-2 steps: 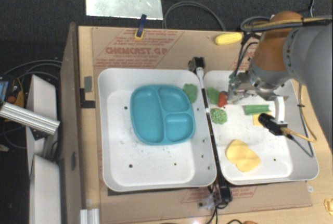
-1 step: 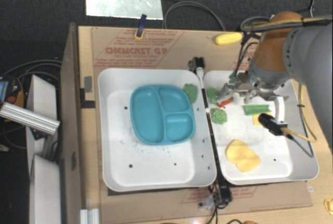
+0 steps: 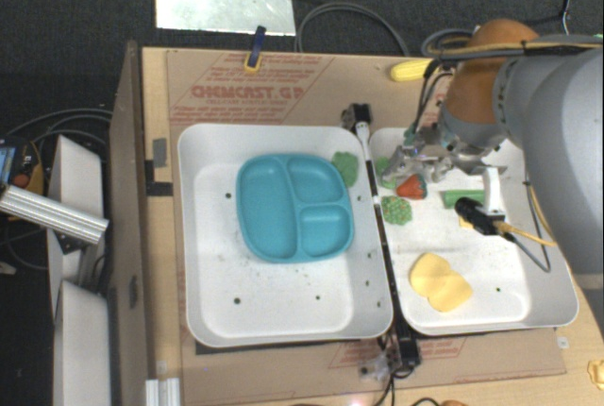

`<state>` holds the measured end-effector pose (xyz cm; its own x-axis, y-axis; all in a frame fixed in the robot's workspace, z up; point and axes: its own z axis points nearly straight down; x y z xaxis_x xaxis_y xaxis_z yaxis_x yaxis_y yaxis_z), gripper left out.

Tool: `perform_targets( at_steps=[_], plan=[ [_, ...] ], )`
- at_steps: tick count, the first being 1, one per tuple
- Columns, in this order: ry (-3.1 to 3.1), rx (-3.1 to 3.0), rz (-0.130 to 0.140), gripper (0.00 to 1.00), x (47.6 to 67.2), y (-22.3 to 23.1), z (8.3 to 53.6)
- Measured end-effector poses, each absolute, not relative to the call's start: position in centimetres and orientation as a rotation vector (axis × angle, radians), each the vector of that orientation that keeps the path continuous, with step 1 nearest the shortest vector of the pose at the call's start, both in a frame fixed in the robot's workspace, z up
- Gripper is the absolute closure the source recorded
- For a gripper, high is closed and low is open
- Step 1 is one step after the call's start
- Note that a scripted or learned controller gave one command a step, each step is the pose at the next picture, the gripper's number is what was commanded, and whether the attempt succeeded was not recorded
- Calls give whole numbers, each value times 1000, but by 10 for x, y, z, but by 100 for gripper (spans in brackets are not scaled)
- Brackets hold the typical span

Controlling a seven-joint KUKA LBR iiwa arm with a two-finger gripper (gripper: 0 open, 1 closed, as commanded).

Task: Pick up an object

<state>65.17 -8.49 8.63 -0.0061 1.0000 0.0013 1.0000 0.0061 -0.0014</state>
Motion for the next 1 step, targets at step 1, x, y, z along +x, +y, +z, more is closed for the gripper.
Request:
perform_targets(
  at_steps=[1],
  plan=[
    [-2226,-2224,-7,0,645,-98,87]
  ],
)
